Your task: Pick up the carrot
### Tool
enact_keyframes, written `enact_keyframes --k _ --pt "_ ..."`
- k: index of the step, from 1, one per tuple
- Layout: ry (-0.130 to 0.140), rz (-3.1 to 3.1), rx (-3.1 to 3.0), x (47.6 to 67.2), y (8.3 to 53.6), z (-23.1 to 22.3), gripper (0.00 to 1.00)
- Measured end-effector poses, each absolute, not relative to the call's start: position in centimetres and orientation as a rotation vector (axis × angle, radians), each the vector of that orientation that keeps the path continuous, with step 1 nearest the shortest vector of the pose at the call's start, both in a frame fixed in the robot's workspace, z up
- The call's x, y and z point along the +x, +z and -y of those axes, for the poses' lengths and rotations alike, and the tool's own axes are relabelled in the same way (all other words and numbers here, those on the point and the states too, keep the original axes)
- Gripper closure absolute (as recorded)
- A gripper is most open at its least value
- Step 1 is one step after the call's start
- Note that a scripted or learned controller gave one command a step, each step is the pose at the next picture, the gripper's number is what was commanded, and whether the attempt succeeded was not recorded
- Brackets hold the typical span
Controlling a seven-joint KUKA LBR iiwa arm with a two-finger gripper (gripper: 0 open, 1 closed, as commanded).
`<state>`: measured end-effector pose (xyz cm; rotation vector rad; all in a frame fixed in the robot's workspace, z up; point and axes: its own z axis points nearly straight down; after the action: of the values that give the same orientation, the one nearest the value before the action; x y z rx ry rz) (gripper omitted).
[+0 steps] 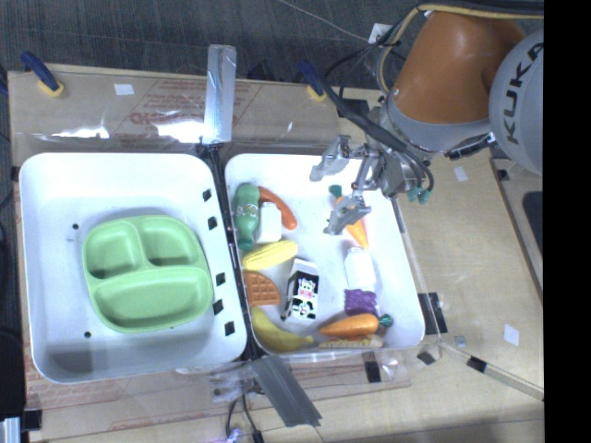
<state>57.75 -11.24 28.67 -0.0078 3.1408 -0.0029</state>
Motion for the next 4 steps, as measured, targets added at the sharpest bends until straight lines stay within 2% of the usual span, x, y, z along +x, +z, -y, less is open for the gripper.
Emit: enact_keyframes --k 1,2,3,4 --pt "0.004 -3.147 -0.170 59.4 18.7 16.3 0.00" --pt "0.002 -3.145 0.031 63.5 11.0 20.1 0.00" --pt "-0.002 -3.135 0.018 64.0 12.5 19.9 1.00" --pt "-0.003 -3.100 -0.476 65.2 16.0 20.9 1.00"
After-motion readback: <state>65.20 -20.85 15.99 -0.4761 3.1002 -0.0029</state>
